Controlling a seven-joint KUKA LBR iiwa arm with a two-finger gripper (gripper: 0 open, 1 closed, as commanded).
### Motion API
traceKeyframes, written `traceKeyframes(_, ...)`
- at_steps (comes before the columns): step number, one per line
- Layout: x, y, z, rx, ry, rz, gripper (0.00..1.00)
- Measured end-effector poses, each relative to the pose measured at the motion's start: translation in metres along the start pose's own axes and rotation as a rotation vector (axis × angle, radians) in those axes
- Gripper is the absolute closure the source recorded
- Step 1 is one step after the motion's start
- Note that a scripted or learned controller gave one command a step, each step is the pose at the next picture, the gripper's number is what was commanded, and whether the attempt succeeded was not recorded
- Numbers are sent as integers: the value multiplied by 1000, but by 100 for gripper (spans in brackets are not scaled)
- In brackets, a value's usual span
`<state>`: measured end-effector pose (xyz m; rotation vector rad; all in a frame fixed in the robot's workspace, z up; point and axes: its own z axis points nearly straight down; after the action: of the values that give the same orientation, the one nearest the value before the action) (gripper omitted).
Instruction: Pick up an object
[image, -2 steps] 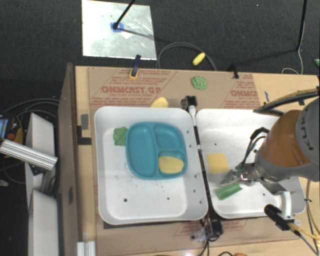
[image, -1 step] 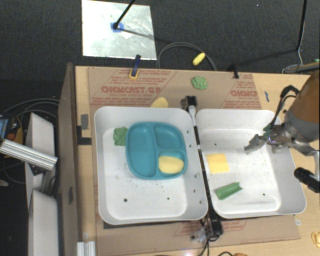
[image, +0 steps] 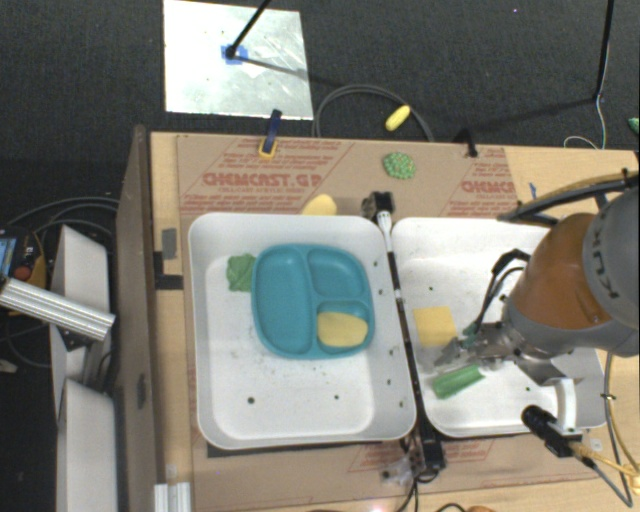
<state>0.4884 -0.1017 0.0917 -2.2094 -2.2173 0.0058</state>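
In the right bin (image: 470, 245) lie a pale yellow block (image: 434, 325) and a green oblong piece (image: 457, 381) near the front left corner. My gripper (image: 462, 349) reaches in from the right and sits low between these two, just right of the yellow block and just above the green piece. The left bin (image: 230, 410) holds a blue divided plate (image: 290, 300) with a yellow item (image: 342, 328) in its lower right compartment. A green leafy piece (image: 240, 271) lies at the plate's left edge.
The arm's orange band (image: 560, 280) and grey wrist cover the right bin's right half. On the cardboard behind the bins lie a green round object (image: 399, 165) and a yellow object (image: 320, 206). A black divider (image: 396, 300) runs between the bins.
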Motion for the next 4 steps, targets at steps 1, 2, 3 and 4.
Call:
traceKeyframes(1, -23, -2, 8, -10, -5, 4, 0)
traceKeyframes(2, -38, 46, -130, -29, -11, -3, 0)
traceKeyframes(3, -3, -6, 8, 1, -1, 1, 0)
traceKeyframes(4, -5, -1, -9, -14, -5, 1, 100)
